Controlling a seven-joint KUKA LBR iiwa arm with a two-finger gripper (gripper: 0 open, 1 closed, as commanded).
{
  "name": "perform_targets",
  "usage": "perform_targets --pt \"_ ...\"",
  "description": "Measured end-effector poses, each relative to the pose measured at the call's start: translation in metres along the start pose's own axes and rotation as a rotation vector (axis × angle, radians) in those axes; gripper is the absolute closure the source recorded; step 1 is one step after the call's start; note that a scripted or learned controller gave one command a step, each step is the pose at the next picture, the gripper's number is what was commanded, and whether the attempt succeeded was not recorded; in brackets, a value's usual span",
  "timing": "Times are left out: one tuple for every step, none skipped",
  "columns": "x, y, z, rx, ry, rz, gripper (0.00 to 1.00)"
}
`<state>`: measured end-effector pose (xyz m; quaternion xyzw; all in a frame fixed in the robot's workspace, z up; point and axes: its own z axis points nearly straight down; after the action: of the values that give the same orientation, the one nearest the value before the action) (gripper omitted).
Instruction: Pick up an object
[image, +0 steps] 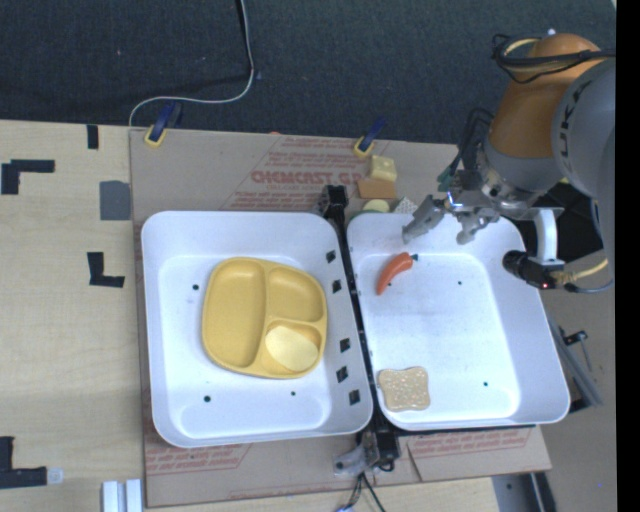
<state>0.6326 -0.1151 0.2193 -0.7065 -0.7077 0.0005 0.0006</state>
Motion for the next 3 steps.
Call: perform_targets --pt "0.018 0.017 0.140 -0.003 -0.003 -0.001 0.00" --pt "0.004 0.031 0.135 -0.002 0.000 0.000 0.00" --pt "0.016 0.005 0.135 0.000 -0.001 0.001 0.00"
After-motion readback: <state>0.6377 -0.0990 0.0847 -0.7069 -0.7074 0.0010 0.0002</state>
